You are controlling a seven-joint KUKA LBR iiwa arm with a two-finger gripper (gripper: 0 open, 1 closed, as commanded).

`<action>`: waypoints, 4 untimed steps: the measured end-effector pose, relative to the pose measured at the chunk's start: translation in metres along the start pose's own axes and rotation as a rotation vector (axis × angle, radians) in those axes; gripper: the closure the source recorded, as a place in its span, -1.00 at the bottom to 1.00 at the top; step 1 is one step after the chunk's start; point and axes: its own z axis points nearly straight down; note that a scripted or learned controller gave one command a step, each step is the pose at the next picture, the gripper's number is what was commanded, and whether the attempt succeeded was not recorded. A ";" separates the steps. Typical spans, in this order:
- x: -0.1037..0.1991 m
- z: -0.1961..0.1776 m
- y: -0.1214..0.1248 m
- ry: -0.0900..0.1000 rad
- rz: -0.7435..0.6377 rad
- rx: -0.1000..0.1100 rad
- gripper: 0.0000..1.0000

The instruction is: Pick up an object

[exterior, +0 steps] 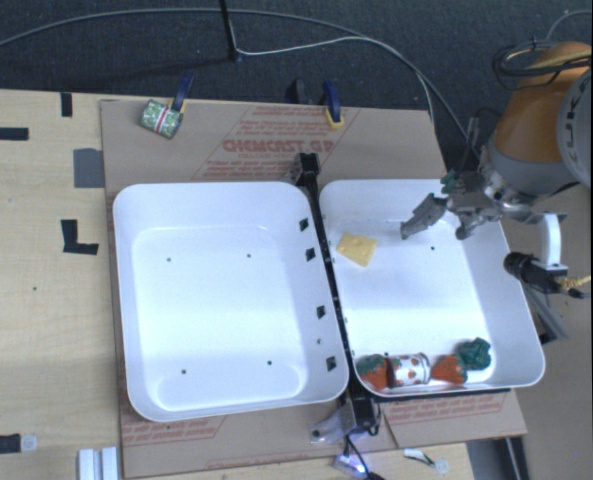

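Cheese wedge (356, 249), yellow, one item: lies flat on the floor of the right bin (446, 298), toward its far left part, just beside the divider between the two bins. My gripper (438, 220), one item: hangs over the far side of the same bin, two fingers spread apart, nothing between them. Relation that matters: the wedge lies to the left of my gripper and a little nearer the camera, close but apart from it, with bare white floor between. Its long axis looks to run slantwise, though the piece is too small to be sure. Other stock, right bin, near edge: a row of small toys (421, 368), red, white, orange and green, well apart from my gripper. Judgement: the wedge is the nearer candidate.
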 end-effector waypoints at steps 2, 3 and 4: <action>0.040 0.073 0.037 0.003 -0.001 0.015 -1.00; 0.027 0.088 0.020 0.001 0.063 0.008 -1.00; 0.035 0.008 0.006 0.001 -0.001 0.000 -1.00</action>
